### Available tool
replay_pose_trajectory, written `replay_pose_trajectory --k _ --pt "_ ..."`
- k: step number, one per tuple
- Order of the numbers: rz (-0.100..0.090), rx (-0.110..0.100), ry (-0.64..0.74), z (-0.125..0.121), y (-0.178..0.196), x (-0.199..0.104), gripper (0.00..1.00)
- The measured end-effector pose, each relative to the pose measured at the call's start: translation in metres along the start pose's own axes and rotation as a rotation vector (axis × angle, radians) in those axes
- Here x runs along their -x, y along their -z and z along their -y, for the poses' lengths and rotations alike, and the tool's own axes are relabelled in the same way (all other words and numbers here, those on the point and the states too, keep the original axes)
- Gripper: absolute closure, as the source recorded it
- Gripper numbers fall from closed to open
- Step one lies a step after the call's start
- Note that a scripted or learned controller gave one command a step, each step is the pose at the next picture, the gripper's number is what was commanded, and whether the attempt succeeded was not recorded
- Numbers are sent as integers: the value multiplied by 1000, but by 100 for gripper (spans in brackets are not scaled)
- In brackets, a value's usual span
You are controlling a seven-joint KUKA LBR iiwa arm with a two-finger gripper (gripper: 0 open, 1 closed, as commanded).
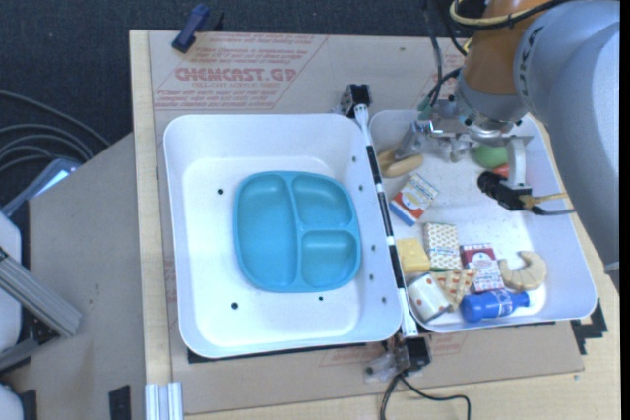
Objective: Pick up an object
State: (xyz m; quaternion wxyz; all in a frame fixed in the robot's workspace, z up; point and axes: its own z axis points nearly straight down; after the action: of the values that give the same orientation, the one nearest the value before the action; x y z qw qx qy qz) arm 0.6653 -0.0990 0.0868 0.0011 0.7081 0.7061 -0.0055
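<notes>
Your arm point(551, 44) comes in from the right and hangs over the far end of the right bin point(581, 295) — that is where the loose objects are, so the reach makes sense. The end effector point(463, 138) sits low above the bin's far-left corner, but whether it is spread or closed I cannot tell; the wrist body hides that from this angle.

Nothing can be seen gripped. The candidates lie scattered in the right bin: a tan piece point(399, 162) just left of the end effector, a green object point(489, 153) tucked close under the wrist, a small white-and-red packet point(411, 195) a little nearer, and at the near end a tight cluster — a yellow block point(411, 257), a red carton point(478, 258), a blue bottle point(494, 306) lying on its side.

The left bin point(187, 241) holds a blue divided plate point(295, 231), lying flat at its middle, well apart from the arm.

Judging by position, the tan piece or the green object looks like the target. They lie against the bin wall, so expect a cramped approach.
</notes>
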Motion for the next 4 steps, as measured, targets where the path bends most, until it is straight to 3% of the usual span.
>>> replay_pose_trajectory --k 2,3,4 --pt "0 0 0 0 0 -1 0" --pt "-9 6 0 -2 12 -5 100" --pt "-9 6 0 -2 11 -5 0"
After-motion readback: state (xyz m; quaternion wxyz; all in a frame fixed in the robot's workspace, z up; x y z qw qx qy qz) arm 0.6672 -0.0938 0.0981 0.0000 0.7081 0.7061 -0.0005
